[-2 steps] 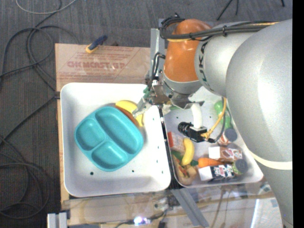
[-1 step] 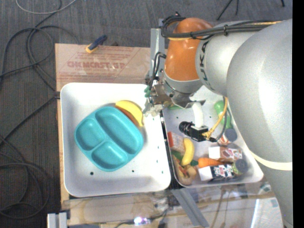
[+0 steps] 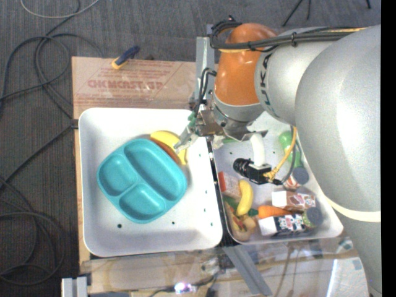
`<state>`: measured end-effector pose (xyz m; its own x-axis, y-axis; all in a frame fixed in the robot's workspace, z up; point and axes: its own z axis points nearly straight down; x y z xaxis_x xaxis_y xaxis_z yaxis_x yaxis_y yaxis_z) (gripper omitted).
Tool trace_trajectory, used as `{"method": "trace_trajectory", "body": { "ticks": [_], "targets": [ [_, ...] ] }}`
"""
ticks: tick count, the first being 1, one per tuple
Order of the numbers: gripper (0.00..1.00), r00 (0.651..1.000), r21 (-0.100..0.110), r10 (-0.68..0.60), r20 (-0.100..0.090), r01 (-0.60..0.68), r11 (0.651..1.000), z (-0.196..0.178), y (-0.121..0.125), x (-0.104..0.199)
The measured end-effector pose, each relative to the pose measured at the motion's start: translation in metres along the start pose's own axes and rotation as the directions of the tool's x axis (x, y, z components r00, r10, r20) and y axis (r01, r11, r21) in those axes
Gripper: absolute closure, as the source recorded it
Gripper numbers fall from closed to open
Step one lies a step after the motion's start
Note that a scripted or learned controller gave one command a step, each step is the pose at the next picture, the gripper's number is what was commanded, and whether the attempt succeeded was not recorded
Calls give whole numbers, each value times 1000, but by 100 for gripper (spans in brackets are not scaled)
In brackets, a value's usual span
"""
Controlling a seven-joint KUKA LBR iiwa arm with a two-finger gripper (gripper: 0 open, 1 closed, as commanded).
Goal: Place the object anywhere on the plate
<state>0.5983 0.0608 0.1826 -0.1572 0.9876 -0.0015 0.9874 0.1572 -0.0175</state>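
Grey arm (image 3: pixel 322 98) with an orange band (image 3: pixel 242 67) is seen reaching from the right over the wall between the two white bins; its gripper (image 3: pixel 187 138) is poised at the upper right part of the left bin (image 3: pixel 99 234), just above a yellow object (image 3: pixel 164 140); whether the gripper is parted or closed cannot be told, nor whether anything is gripped; the yellow object is seen against the upper right rim of a teal divided plate (image 3: pixel 142 178), partly hidden by it or resting on it; the plate is set near the left bin's middle; a banana (image 3: pixel 245 198), a carrot (image 3: pixel 271 211) and other small items are crowded in the right bin (image 3: pixel 331 228).
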Motion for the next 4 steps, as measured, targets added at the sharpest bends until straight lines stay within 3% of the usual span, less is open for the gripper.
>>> {"method": "trace_trajectory", "body": {
  "ticks": [1, 2, 4],
  "targets": [
    [100, 1000, 9, 2, 0, -2, 1000, -4, 0, -2],
    [100, 1000, -11, -19, 2, 19, 1000, -22, 66, 50],
    [100, 1000, 5, -22, 13, 22, 1000, -30, 66, 49]
  ]
}}
